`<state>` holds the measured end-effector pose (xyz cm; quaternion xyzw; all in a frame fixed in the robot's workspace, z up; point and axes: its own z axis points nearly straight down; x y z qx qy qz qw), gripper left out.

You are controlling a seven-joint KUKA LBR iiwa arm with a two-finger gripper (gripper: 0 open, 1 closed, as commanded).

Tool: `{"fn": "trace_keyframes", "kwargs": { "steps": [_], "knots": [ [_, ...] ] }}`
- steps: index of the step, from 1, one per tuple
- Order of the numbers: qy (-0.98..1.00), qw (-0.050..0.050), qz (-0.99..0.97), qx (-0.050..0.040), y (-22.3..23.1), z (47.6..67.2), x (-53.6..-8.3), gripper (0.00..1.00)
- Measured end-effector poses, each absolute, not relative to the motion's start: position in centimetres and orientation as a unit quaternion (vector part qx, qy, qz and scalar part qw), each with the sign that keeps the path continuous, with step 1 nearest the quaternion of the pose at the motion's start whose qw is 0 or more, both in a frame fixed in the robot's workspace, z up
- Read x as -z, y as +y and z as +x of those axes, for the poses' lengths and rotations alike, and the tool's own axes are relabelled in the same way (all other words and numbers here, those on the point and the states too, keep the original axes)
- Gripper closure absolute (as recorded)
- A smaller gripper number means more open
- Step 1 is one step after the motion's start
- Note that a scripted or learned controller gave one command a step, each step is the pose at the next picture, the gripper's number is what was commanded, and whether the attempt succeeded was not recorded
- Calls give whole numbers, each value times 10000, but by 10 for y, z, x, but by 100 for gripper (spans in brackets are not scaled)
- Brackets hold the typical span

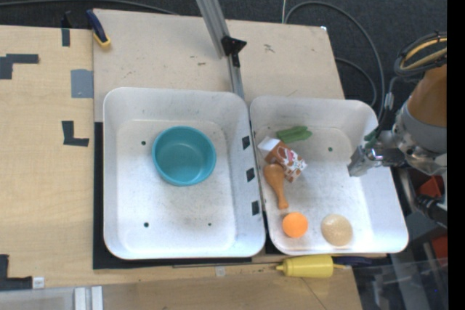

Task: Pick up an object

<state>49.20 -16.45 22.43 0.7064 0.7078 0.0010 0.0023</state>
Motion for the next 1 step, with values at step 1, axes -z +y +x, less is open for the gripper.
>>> {"fn": "trace_keyframes", "kwargs": {
  "steps": [1],
  "knots": [
    [7082,25,7060,-11,-159,497,-285,100]
  ]
}}
